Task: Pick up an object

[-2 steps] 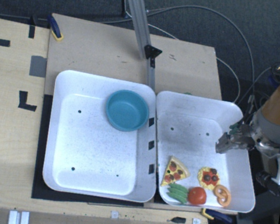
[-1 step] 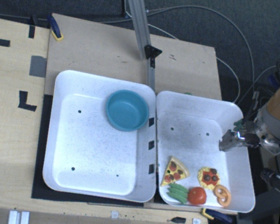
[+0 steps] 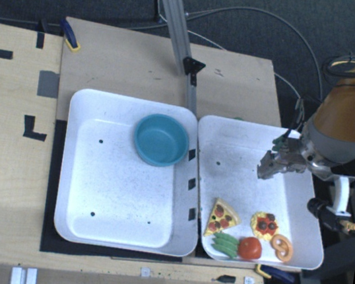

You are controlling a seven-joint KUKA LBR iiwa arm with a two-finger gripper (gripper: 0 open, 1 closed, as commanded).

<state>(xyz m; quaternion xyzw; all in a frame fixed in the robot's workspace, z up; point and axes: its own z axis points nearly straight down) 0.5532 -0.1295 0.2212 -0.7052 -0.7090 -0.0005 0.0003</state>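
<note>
Looking down: two white bins side by side on a bench, near things told first.
Near corner of right bin [image 3: 306, 212]: toy food bunched close together.
Red tomato [image 3: 250, 248]: at the near edge, touching the green pods.
Green pods [image 3: 225, 245]: just left of the tomato, below the pizza slice.
Pretzel [image 3: 282, 247]: brown and twisty, right of the tomato, close to the bin wall.
Pizza slice [image 3: 221, 217]: yellow with red dots, lying flat, pointed end up toward the far side.
Small tart [image 3: 265, 224]: yellow with dark berries, between the pizza slice and the pretzel.
Gripper [image 3: 267, 168]: dark grey, over the middle of the right bin, well apart from the food; nothing between the fingers; too dark and small to tell how wide.
Arm [image 3: 345, 118]: orange and grey, coming in from the right side.
Left bin [image 3: 85, 177]: white with tiny specks.
Blue bowl [image 3: 161, 139]: round, sitting upright in the far right corner of the left bin.
Grey pole [image 3: 175, 27]: slanting down from the far side to the spot between the bins.
</note>
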